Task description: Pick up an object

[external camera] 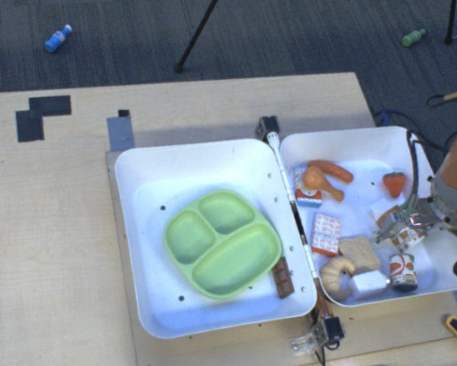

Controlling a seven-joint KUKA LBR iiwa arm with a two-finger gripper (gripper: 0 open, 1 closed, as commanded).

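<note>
I see my gripper (397,226) low in the right bin (347,146), but I cannot tell its state. Just beyond it lies the bread slice (358,252), the small can (402,271) beside it; crowding risks a glancing, failed grab.

No legible text; print on red-white packet (326,233) and small can (402,271) too blurred.

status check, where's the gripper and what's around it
Gripper low over right bin, grip unconfirmed. Toy strawberry just above it, small can below. Bread slice and croissant crowd its left.
</note>
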